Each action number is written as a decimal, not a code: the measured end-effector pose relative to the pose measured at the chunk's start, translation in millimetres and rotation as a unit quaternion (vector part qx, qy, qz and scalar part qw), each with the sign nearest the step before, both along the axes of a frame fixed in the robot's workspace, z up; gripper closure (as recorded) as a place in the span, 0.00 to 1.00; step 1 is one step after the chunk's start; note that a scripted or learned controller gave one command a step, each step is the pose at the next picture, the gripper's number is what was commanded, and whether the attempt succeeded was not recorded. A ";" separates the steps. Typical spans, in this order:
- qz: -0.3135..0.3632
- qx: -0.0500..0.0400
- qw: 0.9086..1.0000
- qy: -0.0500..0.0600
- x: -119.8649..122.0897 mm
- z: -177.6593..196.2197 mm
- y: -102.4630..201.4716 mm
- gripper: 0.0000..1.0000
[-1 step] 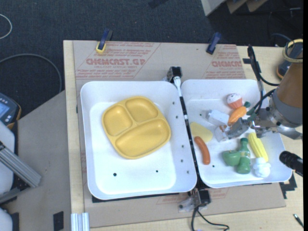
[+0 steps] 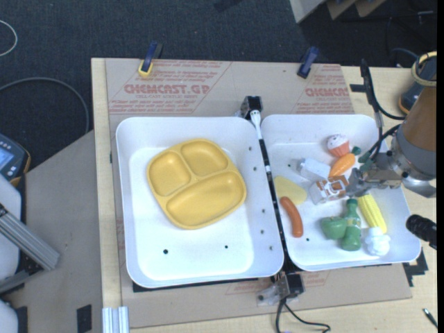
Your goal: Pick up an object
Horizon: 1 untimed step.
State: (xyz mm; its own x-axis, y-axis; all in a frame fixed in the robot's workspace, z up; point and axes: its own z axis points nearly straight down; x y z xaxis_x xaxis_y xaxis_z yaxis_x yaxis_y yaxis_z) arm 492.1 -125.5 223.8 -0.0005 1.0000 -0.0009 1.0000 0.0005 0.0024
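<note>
Desk (image 2: 208, 82), near to far:
- left bin (image 2: 139, 255): yellow divided plate (image 2: 196, 182), flat, central
- right bin (image 2: 305, 255): white piece (image 2: 378, 243) at near edge; green toy (image 2: 345, 229); corn cob (image 2: 372, 212); red sausage (image 2: 292, 215); yellow flat piece (image 2: 290, 189)
- claw (image 2: 357, 179) low over right bin, beside small clutter; finger state cannot tell
- orange carrot (image 2: 342, 164); white-red ball (image 2: 338, 143) farthest
</note>
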 end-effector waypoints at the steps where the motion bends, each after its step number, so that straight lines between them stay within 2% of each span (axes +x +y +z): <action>1: 0.003 0.003 1.000 0.005 -11.7 -41.6 75.4 1.00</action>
State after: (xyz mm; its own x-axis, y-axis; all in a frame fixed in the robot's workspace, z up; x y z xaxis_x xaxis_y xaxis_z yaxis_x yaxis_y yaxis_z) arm 480.4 -50.1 182.2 -0.0071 1.0000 0.0046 0.9999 0.0071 -0.0074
